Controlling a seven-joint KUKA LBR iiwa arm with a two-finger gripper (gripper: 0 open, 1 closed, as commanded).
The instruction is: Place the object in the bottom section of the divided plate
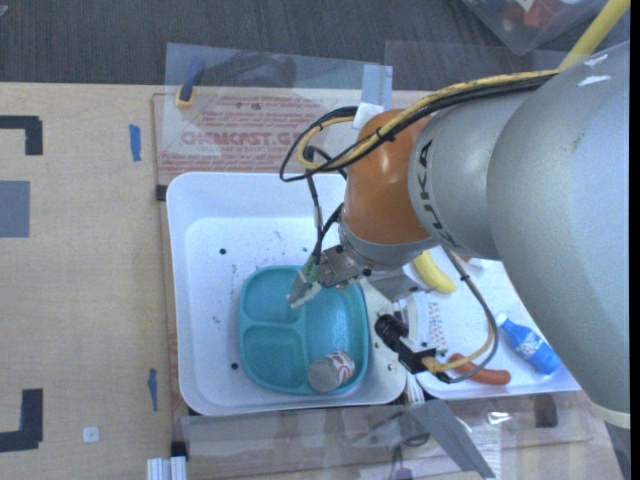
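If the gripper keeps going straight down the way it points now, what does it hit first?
Most likely the teal divided plate: the gripper points down at its upper rim, near the top sections. Height above it is unclear. The can lies lower, out of that line.

At the lower right of the frame, a banana (436, 271), a blue bottle (527, 344) and an orange tool (478, 372) are seen in the right bin (520, 383). Blue tape (134, 142) is stuck on the counter (80, 268) at upper left, near black marks (28, 135).

Light wooden bench (80, 298), dark floor (200, 8)
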